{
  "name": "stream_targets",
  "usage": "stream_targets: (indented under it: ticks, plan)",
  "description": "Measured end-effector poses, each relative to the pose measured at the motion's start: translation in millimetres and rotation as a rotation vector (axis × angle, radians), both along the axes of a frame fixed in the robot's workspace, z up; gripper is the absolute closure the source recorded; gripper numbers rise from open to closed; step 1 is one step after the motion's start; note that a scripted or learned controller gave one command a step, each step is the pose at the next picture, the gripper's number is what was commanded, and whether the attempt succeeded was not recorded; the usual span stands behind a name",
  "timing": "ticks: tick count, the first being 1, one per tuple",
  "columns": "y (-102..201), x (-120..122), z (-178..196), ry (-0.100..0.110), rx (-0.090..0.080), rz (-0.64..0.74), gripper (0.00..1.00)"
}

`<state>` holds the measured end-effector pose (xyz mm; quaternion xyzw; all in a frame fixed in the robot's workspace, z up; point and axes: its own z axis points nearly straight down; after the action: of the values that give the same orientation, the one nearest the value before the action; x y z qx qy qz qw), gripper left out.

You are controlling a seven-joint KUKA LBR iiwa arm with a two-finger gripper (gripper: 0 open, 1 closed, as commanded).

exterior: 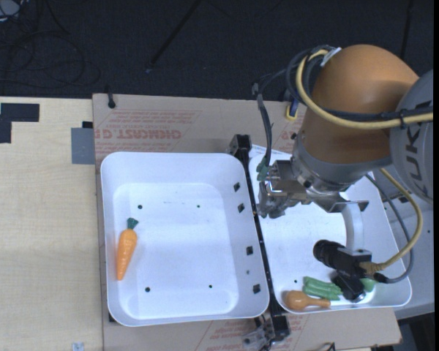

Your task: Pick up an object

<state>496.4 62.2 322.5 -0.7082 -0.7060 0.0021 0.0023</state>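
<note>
Grey and orange arm [358, 101] over the right bin [293, 258].
Its gripper [275, 198] hangs by that bin's left edge. A toy carrot [126, 248] lies near the left bin's [175, 159] left wall. A green piece [320, 287] and an orange piece [304, 300] lie side by side at the right bin's near edge.

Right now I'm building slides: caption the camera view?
Arm over right bin with green toy, orange toy; carrot in left bin.

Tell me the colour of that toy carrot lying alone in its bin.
The carrot is orange, green-topped; camera view.
</note>
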Motion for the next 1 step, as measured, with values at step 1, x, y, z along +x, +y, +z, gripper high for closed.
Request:
stream_targets:
  ticks: [1]
  plan:
    - [-25.9,6.1,138.3,-0.020,0.000,0.004,1.00]
